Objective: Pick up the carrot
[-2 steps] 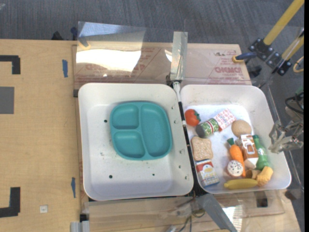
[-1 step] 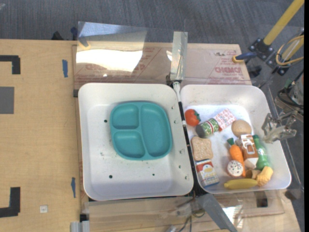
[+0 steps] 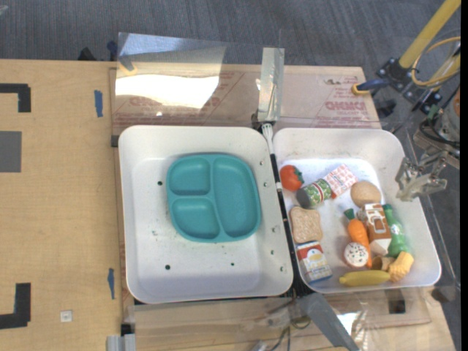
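Note:
The carrot (image 3: 357, 232) is small and orange with a green top. It lies in the right bin (image 3: 417, 269), right of centre, among other toy foods. A bread slice (image 3: 306, 224) is to its left, an orange-and-white carton (image 3: 376, 221) touches its right side, and a round speckled piece (image 3: 356, 254) sits just below it. My gripper (image 3: 417, 178) hangs over the right rim of that bin, up and to the right of the carrot and well apart from it. Nothing is visibly held.
The right bin also holds a tomato (image 3: 291, 177), a green can (image 3: 316, 193), a bread roll (image 3: 365, 192), a green bottle (image 3: 395, 234), a banana (image 3: 365, 277) and a small box (image 3: 314, 261). A teal divided plate (image 3: 214, 196) lies in the left bin (image 3: 139, 254).

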`<state>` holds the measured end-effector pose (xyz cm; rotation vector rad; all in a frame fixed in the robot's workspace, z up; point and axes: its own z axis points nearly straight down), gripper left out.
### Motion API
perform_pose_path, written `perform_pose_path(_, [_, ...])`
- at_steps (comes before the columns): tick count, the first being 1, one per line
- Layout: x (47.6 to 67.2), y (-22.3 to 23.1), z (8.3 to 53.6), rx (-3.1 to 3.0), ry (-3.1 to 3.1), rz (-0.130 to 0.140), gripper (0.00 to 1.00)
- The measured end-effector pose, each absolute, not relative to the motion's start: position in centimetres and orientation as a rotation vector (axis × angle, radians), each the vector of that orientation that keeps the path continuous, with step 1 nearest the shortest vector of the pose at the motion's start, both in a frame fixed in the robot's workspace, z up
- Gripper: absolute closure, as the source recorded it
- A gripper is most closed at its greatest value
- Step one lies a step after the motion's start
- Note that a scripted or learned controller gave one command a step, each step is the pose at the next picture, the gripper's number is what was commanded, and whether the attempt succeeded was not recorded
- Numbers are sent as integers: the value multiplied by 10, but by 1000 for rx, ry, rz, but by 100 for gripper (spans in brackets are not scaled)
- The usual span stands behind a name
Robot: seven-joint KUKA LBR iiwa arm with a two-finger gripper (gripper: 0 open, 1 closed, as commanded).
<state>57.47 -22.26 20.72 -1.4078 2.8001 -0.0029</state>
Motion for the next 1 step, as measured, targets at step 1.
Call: perform_pose_path(1, [487,-224,216,-1448,2783,-3,100])
